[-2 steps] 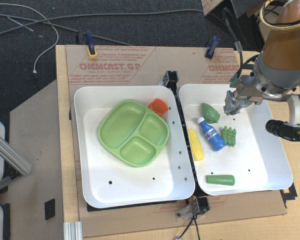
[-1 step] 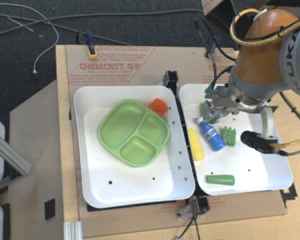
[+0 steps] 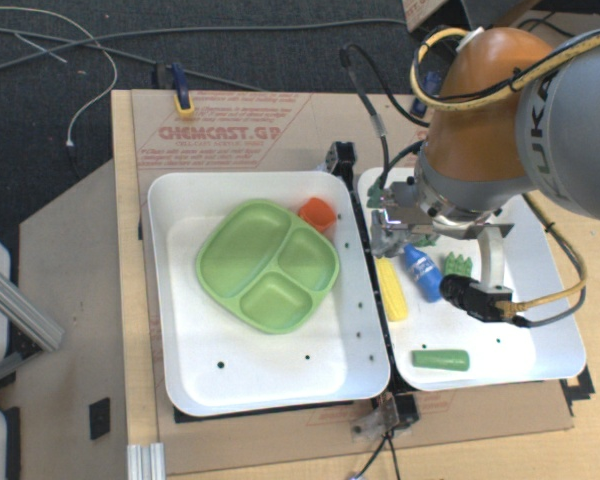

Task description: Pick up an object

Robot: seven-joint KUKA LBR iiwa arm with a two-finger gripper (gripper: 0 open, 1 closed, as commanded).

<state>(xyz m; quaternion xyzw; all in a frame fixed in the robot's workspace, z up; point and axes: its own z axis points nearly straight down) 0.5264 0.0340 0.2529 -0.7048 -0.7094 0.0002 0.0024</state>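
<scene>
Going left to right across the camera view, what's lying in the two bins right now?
Green divided plate → orange piece at the plate's far right corner → yellow corn cob → blue bottle-like item → green cylinder near the right bin's front → small green bumpy item.
</scene>
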